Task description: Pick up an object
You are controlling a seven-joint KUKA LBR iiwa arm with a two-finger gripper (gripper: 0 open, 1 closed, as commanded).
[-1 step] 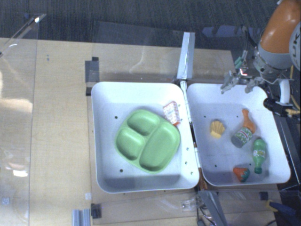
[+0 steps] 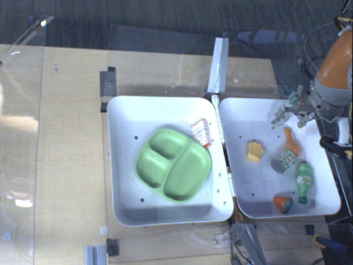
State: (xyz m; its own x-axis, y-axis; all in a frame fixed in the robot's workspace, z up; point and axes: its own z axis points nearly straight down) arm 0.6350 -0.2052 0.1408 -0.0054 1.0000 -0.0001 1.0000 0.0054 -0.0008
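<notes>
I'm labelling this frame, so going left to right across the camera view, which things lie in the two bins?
Green divided plate → small red-and-white packet → yellow shell-shaped toy → orange-necked bottle → green bottle. The orange toy at the near edge overlaps in order, so I leave it out.

No lettering can be read; the labels on the green bottle and orange bottle are blurred.

I take the divided plate as my marker; it lies in the left bin. A small packet sits just beyond its upper right edge. Right of the plate, in the right bin, I see a shell-shaped toy nearest, then two bottles, and a small cone-shaped piece nearer the front.
</notes>
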